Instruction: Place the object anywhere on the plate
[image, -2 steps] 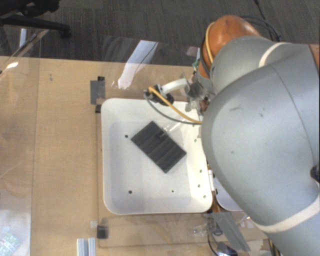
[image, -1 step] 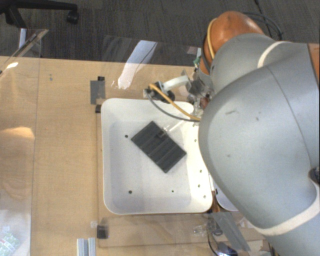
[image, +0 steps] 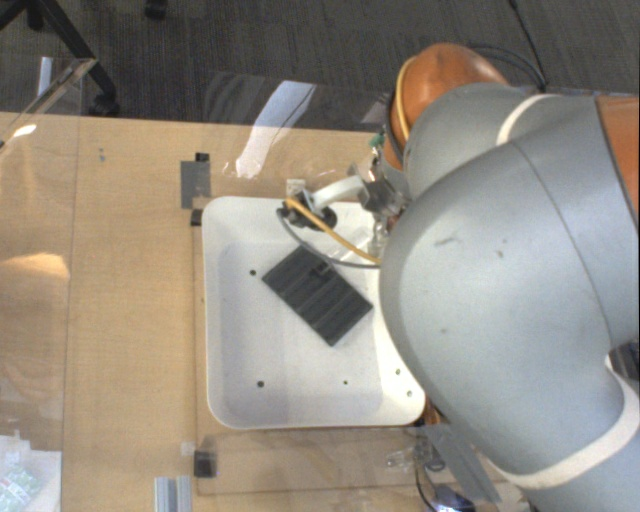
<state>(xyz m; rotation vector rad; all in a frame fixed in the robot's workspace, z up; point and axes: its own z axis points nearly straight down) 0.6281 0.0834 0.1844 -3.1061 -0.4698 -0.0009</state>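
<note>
Hiding the gripper, state indeterminable: grey arm (image: 500, 290), 3 o'clock. Dark ribbed square plate (image: 317, 294) lies tilted in white bin (image: 240, 390).

A single camera hangs above the bench (image: 110, 330) and looks down at a slant. The far edge of the bench runs across the upper part of the frame, with dark carpet floor (image: 250, 40) beyond it. The white bin (image: 230, 380) sits near the middle of the frame, its whole left side and near corner in sight. The grey arm (image: 510, 300) comes in from the right, very close to the lens, and it covers much of the right half, hiding the bin's right side.
</note>
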